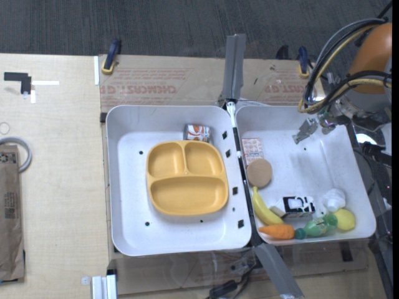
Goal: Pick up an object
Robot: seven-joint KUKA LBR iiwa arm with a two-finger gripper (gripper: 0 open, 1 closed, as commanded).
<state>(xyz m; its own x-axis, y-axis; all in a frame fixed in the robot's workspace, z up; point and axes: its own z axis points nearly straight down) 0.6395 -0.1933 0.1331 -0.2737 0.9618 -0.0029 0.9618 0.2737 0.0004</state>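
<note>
The gripper (307,131) hangs over the far right part of the right bin (349,167), small and partly tangled in cables (330,61), so whether it is open or closed cannot be told, and nothing can be made out in its grasp. Most of the arm is cut off by the right edge. Well below and to the left of the gripper lies a tan round object (259,172), with a pink-printed packet (252,147) just above it. Further below, crowded along the near wall, are a banana (264,208), a carrot (277,232), a black-and-white item (298,205), a green piece (315,228), a lemon (345,220) and a white object (335,199); they overlap, so their outlines are hard to separate. Far to the gripper's left, the left bin (124,167) holds a yellow divided plate (186,178) with a small carton (197,132) partly hidden behind it.
</note>
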